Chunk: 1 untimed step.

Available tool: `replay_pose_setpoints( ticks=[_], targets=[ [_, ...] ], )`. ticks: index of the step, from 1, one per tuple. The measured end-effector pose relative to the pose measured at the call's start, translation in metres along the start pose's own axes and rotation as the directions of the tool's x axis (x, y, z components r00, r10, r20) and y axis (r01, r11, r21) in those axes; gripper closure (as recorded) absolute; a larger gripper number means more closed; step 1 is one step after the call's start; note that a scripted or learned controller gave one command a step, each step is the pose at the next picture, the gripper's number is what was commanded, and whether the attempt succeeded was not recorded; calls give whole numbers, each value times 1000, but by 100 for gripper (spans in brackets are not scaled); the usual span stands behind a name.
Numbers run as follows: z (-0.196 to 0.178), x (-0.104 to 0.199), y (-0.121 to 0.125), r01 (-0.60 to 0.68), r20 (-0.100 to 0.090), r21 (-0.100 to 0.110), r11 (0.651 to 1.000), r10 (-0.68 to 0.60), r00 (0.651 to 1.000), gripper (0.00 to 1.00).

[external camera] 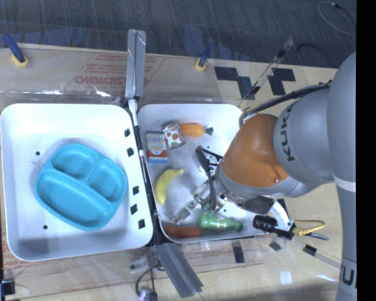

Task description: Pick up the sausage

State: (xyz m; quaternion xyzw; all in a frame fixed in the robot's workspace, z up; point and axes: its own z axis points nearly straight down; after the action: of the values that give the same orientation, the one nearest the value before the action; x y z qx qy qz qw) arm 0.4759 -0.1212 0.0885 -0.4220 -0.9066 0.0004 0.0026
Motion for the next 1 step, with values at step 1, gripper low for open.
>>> replay_pose_setpoints(
  ticks=[1],
  targets=[
    [-7,0,0,4,-3,2,1000,-4,1000,100]
  ],
)
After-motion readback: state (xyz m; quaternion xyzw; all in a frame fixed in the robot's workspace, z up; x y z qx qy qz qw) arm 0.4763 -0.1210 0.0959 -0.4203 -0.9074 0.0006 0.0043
